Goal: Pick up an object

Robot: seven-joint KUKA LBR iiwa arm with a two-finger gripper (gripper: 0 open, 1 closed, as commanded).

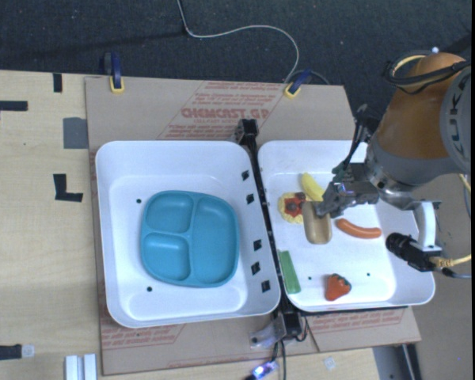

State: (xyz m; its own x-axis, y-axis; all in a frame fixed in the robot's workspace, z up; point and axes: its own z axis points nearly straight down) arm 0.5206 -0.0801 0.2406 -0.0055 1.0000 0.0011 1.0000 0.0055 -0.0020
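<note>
In the right bin (396,291) lie several toy foods: a yellow piece (311,185), a red-and-yellow piece (291,206), a tan bread-like piece (317,228), an orange sausage (358,229), a green stick (289,271) and a red pepper-like piece (337,286). My gripper (330,206) hangs low over the middle of this bin, right above the top of the tan piece and beside the yellow one. The dark fingers merge with the wrist, and nothing is visibly held between them.
The left bin (119,180) holds a blue divided plate (190,237). A black divider (257,204) runs between the bins. The arm's orange band (416,109) and grey body cover the right bin's far right side. A cable (237,30) lies behind the bench.
</note>
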